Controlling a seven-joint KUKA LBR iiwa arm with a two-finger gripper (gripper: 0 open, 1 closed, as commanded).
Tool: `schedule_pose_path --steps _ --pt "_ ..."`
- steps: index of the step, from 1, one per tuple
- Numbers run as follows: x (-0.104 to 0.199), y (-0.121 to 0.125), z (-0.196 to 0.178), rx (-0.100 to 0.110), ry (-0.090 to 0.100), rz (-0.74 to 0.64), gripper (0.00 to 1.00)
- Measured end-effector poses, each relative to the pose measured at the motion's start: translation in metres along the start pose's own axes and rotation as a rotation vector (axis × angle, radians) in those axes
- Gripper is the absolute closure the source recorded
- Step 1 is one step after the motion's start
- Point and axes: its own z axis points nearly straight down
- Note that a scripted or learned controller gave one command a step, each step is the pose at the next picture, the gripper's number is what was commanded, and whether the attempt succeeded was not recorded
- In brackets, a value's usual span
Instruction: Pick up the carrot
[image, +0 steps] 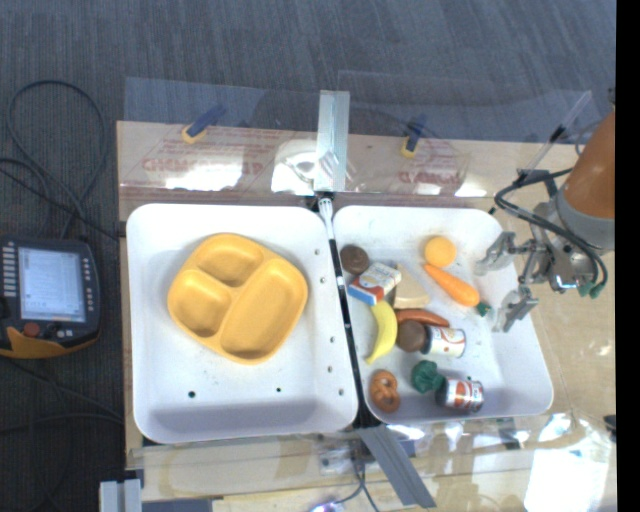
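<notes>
The two-finger metal pincer (503, 281) hangs spread wide over the three o'clock edge of the right-hand shallow white bin (520, 385), with nothing between its fingers. The tapered orange carrot (452, 285) lies in that bin just at the pincer's nine o'clock, slanted, apart from the fingers. A small orange ball (438, 250) sits at the carrot's eleven o'clock, a curved yellow banana (382, 331) at its eight o'clock. The left-hand bin (160, 400) holds a yellow three-compartment plate (237, 296).
</notes>
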Motion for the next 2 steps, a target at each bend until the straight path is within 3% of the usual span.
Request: schedule_pose_path --steps 1,2 --pt "-0.083 -0.005 0.108 0.005 -0.015 0.013 0.0" --pt "-0.078 0.012 0.111 0.001 -0.009 0.385 0.0"
